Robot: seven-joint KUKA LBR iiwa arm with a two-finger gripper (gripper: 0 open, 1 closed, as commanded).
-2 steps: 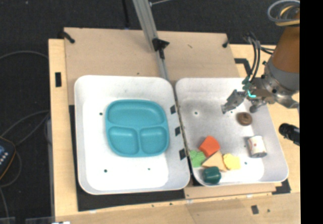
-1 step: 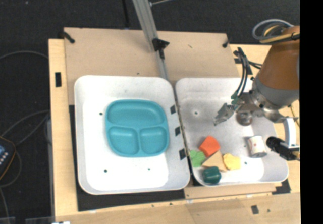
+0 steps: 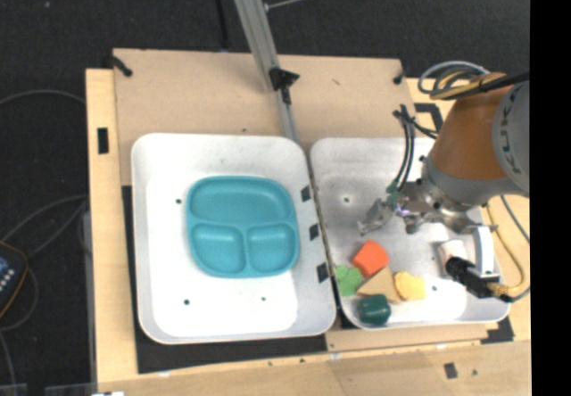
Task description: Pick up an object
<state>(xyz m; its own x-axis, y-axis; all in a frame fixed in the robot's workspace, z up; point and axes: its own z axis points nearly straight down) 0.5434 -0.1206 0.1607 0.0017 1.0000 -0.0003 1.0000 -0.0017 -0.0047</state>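
In the right bin [image 3: 357, 162] a cluster of small objects lies near the front edge. It holds an orange cube [image 3: 370, 257], a light green piece [image 3: 348, 279], a tan wedge [image 3: 380, 286], a yellow piece [image 3: 409, 285] and a dark green piece [image 3: 374, 309]. My gripper [image 3: 389, 214] hangs over the middle of this bin, just behind the orange cube and apart from it. It looks open, with nothing between its fingers. The arm's orange band [image 3: 468, 140] rises to the right.
The left bin [image 3: 161, 296] holds a teal divided plate [image 3: 241, 225] at its middle. A slanted metal pole [image 3: 259, 28] comes down to the gap between the bins. Cables and a white part [image 3: 482, 251] hang by the right bin's right rim.
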